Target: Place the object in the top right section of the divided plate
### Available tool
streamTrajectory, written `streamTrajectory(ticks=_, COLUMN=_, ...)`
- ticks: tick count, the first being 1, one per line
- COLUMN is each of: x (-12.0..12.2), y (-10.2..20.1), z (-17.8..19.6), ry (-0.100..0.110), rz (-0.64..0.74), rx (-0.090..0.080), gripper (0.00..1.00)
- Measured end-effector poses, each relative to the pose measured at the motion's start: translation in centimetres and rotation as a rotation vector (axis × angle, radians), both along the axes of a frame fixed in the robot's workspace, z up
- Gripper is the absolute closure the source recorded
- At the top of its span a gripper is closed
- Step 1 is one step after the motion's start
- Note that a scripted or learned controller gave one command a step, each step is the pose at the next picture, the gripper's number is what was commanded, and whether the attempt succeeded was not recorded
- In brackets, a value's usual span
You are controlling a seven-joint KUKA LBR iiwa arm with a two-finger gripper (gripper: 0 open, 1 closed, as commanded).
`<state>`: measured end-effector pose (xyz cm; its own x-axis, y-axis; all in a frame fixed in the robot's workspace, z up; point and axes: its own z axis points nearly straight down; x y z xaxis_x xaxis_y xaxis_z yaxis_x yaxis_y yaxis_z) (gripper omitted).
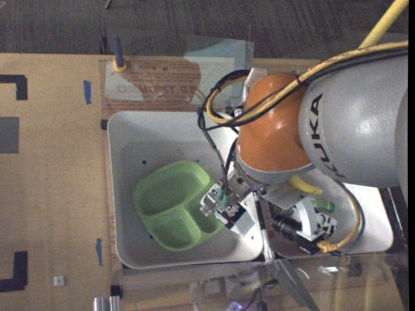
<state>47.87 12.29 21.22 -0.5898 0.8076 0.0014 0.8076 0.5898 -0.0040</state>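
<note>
**Ana:** Placement is the step, I'd judge. The gripper [221,206] hangs over the right edge of the green divided plate [170,206], which lies in the left bin [123,173].

**Ben:** Does it hold anything?

**Ana:** I cannot tell; the wrist hides the claw's tip, and the object itself I cannot pick out. A yellow thing [305,185] lies in the right bin [376,232], partly hidden.

**Ben:** Doing it well?

**Ana:** Centre over the top right section, clear of the ridges, come low, then release.

**Ben:** Any writing?

**Ana:** "KUKA" on the arm [363,115]. The cardboard's [152,83] print is too blurred.
</note>
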Motion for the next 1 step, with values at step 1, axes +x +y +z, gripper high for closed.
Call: streamTrajectory(ticks=1, x=0.02, y=-1.89, z=0.25, ry=0.002, rz=0.057, rx=0.0, gripper=1.0)
